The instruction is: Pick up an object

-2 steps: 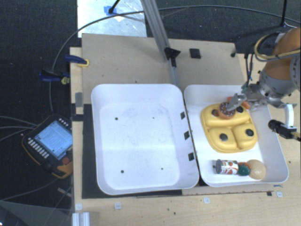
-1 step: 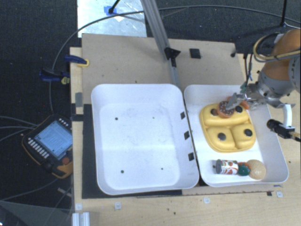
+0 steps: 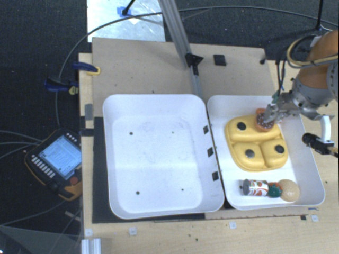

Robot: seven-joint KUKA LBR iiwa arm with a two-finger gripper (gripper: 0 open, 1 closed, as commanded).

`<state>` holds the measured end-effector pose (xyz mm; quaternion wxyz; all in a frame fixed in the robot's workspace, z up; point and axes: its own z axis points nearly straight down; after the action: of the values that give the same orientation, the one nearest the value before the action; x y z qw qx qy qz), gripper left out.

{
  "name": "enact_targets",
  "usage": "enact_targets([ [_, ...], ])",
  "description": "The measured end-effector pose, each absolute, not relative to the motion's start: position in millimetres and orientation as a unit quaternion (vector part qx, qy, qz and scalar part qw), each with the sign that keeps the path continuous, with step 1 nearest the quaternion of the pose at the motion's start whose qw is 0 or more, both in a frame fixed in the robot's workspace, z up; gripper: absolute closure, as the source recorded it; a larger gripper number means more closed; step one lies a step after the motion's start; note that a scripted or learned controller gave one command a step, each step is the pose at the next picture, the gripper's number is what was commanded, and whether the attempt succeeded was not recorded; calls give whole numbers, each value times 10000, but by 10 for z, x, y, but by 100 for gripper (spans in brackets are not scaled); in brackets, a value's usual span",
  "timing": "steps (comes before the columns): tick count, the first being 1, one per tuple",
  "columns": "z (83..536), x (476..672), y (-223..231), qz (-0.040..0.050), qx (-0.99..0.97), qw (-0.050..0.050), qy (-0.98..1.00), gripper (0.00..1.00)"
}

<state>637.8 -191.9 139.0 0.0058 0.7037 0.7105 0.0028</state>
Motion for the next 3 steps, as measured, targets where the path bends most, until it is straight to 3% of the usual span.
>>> enact_targets([
  [1,2014,6326,-1943,18,7047,33,7095,100],
  [3,2408,6351,-1942,12,7047,17,7095,100],
])
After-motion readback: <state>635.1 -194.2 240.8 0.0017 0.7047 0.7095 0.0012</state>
